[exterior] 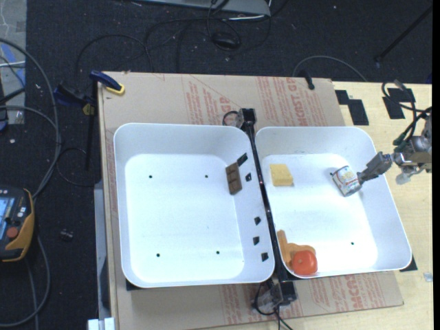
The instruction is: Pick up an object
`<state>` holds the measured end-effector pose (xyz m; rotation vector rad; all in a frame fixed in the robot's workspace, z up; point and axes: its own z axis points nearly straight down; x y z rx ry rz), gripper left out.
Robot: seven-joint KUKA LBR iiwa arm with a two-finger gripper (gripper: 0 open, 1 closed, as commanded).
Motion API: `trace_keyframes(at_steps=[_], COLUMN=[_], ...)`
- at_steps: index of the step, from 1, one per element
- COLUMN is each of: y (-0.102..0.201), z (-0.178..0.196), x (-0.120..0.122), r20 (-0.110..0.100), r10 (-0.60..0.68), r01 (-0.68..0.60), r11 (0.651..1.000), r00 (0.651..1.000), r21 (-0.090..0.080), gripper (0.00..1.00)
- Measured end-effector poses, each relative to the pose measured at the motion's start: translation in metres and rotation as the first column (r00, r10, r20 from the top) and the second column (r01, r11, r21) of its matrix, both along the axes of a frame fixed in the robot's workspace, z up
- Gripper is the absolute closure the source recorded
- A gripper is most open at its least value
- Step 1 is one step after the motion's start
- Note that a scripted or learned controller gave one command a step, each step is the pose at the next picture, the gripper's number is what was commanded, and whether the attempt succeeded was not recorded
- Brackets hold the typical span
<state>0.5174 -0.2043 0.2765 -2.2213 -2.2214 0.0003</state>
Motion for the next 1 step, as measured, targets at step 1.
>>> trace_keyframes(at_steps=[1], y=[0.0037], z=[-0.0601], x=[0.0059], r20=[-0.005], r10=[0.001], r01=[-0.001], r11=[1.0], r00=[1.0], r21=[0.002], gripper=[0.0])
